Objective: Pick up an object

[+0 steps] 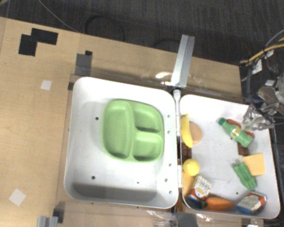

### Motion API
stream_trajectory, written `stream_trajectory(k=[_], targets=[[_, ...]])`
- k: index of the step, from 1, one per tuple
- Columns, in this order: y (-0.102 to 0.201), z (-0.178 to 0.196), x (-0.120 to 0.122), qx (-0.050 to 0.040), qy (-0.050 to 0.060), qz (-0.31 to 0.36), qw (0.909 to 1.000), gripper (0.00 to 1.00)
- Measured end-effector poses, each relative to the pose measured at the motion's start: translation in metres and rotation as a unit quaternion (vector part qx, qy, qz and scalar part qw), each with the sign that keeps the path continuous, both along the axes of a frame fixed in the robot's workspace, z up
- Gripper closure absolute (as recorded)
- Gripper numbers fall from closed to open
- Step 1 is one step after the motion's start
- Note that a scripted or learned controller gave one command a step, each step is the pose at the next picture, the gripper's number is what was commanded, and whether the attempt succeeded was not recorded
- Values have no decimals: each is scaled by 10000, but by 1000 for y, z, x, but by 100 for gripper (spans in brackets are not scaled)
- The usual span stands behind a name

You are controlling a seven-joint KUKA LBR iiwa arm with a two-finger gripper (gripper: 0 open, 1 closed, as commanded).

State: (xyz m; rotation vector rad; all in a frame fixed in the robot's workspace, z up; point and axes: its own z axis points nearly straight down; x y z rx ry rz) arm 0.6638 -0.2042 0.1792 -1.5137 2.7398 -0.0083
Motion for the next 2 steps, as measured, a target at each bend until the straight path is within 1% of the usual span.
stream_trajectory(k=[1, 2], targets=[[0, -2, 8, -26, 4, 2449, 9695, 100], [0, -2, 7, -25, 3, 2444, 9697, 0]])
